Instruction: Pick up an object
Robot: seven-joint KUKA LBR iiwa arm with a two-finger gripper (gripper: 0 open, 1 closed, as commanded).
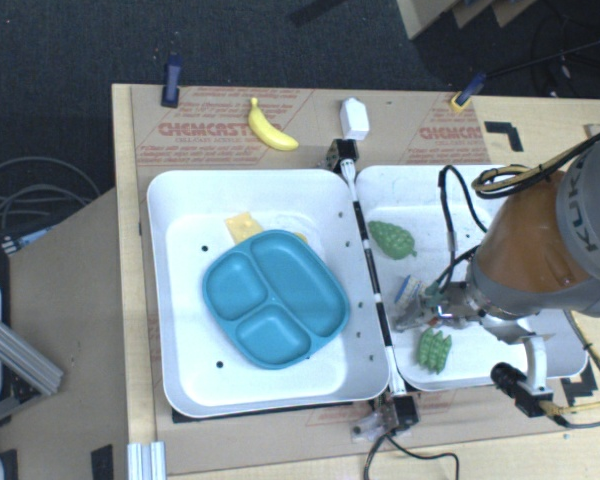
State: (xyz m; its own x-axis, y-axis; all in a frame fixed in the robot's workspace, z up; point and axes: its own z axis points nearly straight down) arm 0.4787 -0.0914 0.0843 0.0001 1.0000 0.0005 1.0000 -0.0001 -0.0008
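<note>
My gripper [423, 312] is low in the right bin [500, 368], near its left wall. Just below it lies a small green bumpy object [434, 351]. A thin blue item [404, 292] sits right beside the gripper on its upper left. A larger green leafy object [391, 239] rests further back in the same bin. Nothing can be made out in the gripper's grasp. The grey arm with its orange band [530, 248] covers the bin's right half.
The left bin [180, 268] holds a blue divided plate [273, 296] with a yellow piece [243, 227] poking out behind it. A banana [269, 128] and a white block [355, 118] lie on the bench behind the bins. Black cables [458, 208] loop over the right bin.
</note>
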